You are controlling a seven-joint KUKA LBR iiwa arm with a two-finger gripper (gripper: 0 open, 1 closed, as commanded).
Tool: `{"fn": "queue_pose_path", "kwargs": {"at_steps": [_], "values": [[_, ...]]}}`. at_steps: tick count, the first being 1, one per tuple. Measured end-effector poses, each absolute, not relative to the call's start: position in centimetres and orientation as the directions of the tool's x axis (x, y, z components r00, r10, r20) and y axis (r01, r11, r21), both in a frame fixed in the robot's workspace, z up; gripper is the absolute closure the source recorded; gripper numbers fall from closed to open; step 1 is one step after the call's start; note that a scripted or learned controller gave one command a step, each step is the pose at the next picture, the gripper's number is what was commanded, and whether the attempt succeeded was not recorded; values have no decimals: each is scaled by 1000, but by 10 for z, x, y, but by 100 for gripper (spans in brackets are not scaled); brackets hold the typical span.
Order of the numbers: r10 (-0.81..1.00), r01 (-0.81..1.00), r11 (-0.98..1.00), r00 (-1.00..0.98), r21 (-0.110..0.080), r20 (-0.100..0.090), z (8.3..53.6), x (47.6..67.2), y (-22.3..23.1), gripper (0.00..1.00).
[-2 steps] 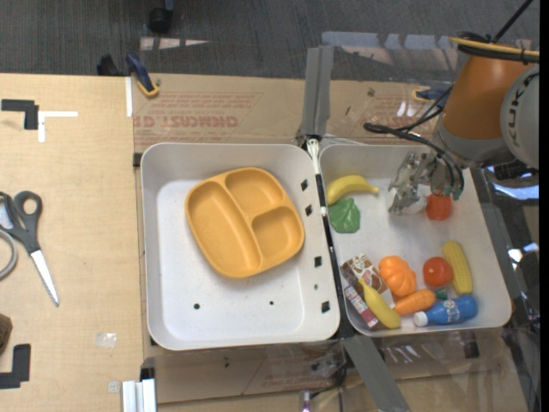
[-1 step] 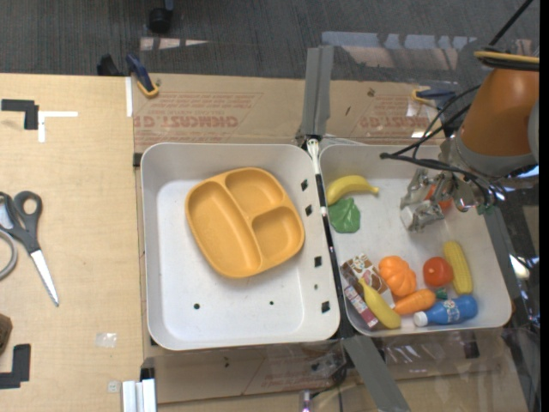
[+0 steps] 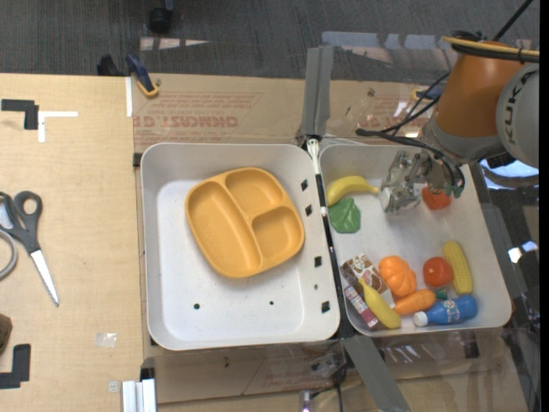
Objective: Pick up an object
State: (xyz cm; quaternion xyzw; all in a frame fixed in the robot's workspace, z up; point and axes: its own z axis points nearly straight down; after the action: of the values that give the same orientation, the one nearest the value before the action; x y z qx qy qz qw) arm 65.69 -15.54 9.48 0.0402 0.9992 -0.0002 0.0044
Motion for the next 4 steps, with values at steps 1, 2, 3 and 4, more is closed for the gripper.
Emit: {"fn": "queue_pose_path", "kwargs": {"at_steps": [1,2,3,4], "values": [[-241,-241,971,-970,-2,-8,102,636,-210,100],[-226,-226,974,-974,-1,-7,217,646,-166,100],[-224,-224,974,-974,-1,-12,227,647,-165,100],[-222,-222,975,-975,-2,-19,237,649,-165,100]]}}
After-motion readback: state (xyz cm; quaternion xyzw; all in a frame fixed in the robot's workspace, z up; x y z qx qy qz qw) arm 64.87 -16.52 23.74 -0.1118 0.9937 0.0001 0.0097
